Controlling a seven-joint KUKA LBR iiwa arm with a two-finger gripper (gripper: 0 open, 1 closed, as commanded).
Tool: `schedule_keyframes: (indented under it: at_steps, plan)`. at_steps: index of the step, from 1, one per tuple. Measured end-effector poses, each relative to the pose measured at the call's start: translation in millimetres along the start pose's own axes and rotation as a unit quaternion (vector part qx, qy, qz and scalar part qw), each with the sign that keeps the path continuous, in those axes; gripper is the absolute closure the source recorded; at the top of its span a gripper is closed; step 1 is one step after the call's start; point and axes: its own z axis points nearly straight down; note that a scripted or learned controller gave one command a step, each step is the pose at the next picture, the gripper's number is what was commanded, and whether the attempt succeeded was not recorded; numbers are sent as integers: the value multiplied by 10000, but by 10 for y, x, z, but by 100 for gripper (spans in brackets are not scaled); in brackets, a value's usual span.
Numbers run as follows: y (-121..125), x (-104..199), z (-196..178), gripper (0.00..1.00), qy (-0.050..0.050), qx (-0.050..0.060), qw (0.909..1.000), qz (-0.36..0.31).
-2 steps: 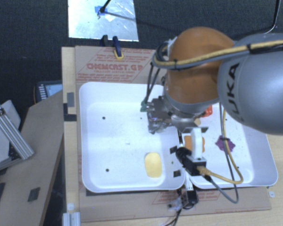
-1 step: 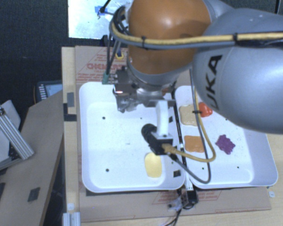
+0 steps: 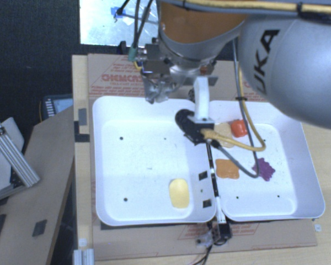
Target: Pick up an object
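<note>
Gripper (image 3: pixel 154 93) over the far edge of the left bin (image 3: pixel 132 164).
From here I can't tell if it's open or closed. A pale yellow piece (image 3: pixel 179 192) lies near that bin's front right corner, well apart from it; the right bin (image 3: pixel 276 197) holds an orange slab (image 3: pixel 227 169), a red-orange lump (image 3: pixel 239 127) and a purple piece (image 3: pixel 263 169).

white bins (image 3: pixel 138 148), yellow block (image 3: pixel 179 192), purple toy (image 3: pixel 264 169)

The bins (image 3: pixel 138 159) are smooth white plastic, the underlay (image 3: pixel 116 76) matt cardboard, the yellow piece (image 3: pixel 179 192) faintly glossy.
</note>
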Motion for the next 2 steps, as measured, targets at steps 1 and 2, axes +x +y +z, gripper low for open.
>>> schedule_keyframes:
  at_steps: [1,2]
  plan:
    - [-18,1,28,0,-8,29,10000,-6]
    - [580,-116,-1093,0,9,-43,10000,8]
